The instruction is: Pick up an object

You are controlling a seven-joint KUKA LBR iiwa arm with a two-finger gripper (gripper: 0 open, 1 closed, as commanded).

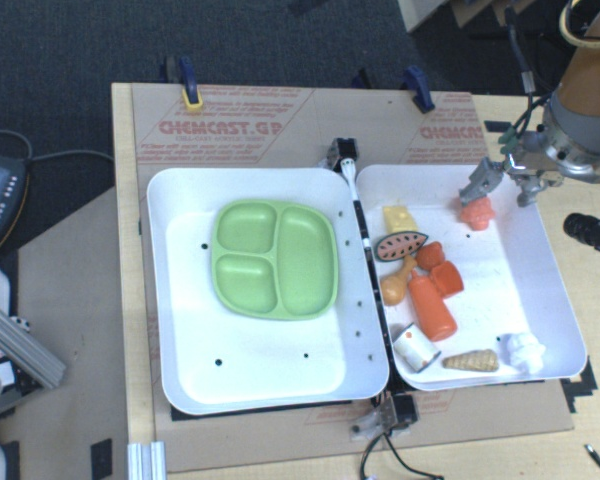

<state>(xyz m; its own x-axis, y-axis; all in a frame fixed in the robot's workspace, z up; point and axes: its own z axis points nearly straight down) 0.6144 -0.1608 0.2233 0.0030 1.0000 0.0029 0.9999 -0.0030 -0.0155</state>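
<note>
Gripper [500, 183] jaws spread wide, nothing held. Small red toy [476, 213] just below, far right bin: prob. light, slippery; best gripped across middle.

Even, diffuse overhead illumination; no single source is evident. The two white bins [180, 368] are bright, nearly overexposed, with little surface detail, while the dark carpet [130, 18] across the upper frame is dim and grainy. Shadows are soft and short, seen under the green plate [277, 258] and along the bin rims. Overall sharpness is modest; the arm [585, 98] at upper right appears slightly blurred.
</note>
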